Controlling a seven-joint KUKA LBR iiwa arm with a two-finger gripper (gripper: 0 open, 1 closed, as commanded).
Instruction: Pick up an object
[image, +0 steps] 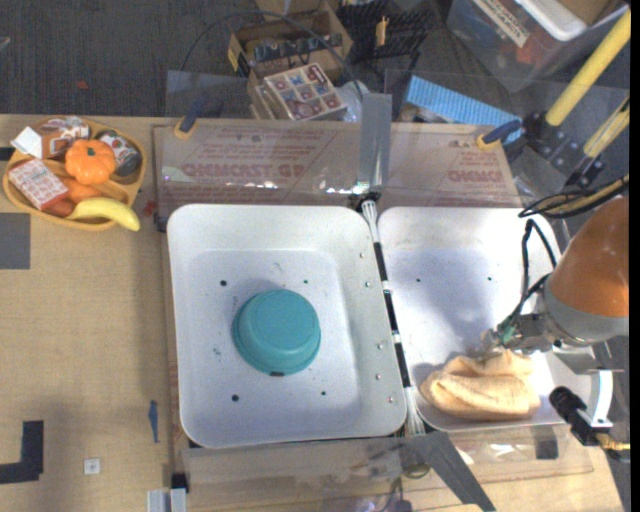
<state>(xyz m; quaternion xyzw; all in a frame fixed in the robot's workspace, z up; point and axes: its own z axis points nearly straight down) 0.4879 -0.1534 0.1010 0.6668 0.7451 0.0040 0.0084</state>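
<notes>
A tan, bread-like lump (480, 387) lies at the near edge of the right bin (440, 270). My gripper (500, 338) is low in that bin, right at the lump's upper right edge, under the arm's orange band (597, 270). A teal bowl (278, 332) rests upside down in the middle of the left bin (200, 250).
A plate of toy food (70, 175) with a banana and a small pumpkin sits on the bench at far left. Clear plastic shields (270, 165) stand behind both bins. Cables (530, 240) hang from the arm over the right bin.
</notes>
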